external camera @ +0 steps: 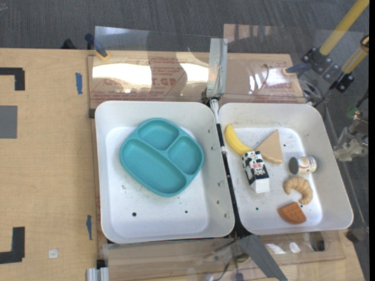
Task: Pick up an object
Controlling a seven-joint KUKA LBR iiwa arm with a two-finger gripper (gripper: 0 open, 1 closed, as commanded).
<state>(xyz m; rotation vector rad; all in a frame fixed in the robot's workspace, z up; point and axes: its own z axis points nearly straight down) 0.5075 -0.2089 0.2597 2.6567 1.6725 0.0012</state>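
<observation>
The right bin (328,151) holds every candidate object: a banana (236,140), a wedge-shaped piece (272,147), a milk carton (256,171), a small can (302,165), a croissant (300,188) and an orange piece (292,213). The carton's long axis runs roughly front to back. The left bin (111,174) holds a teal divided plate (162,156). Gripper state: cannot be determined. The arm's entry side is nearer the right bin.
</observation>
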